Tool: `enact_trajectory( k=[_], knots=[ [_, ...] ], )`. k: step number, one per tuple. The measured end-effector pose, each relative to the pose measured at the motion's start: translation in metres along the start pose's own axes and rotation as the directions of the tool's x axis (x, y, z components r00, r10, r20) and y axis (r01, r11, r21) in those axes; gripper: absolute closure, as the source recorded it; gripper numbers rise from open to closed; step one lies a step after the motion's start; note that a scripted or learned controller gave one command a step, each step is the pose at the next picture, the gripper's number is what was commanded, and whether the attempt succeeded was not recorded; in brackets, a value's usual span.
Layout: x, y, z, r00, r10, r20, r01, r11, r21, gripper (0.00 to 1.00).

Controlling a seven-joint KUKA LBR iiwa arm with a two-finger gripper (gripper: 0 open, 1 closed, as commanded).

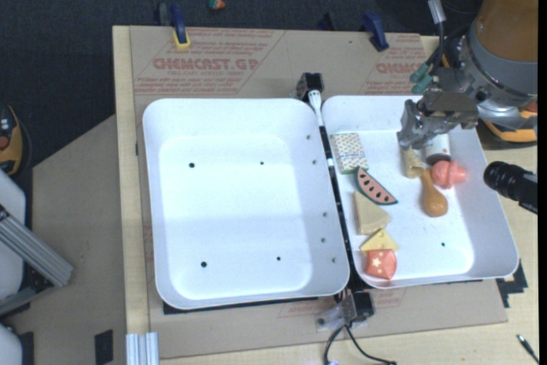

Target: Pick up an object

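Note:
My gripper (420, 135) hangs low over the back of the right bin (479, 256), reaching in from the right. Just below it lies a small beige piece (414, 163), partly hidden by the gripper. A pink toy (447, 173) and a tan pear-shaped toy (434, 200) lie close to its right. To its left are a patterned block (349, 151), a watermelon slice (375, 187), a beige wedge (370, 215), and a yellow and red piece (381, 257) near the bin's front.
The left bin (171, 132) sits beside the right one, with a black clip (309, 85) at the back of the seam. Blue clamps (179, 23) hold the cardboard base. A black cylinder (513, 181) juts in at the right.

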State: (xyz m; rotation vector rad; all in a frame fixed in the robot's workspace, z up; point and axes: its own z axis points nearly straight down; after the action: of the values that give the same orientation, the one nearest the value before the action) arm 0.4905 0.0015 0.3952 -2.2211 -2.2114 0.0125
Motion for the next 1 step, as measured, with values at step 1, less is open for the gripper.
enact_trajectory(
  k=[1],
  knots=[
    [0.0164, 0.0603, -0.1278, 1.0, -0.007, 0.0, 0.007, 1.0, -0.029, 1.0]
  ],
)
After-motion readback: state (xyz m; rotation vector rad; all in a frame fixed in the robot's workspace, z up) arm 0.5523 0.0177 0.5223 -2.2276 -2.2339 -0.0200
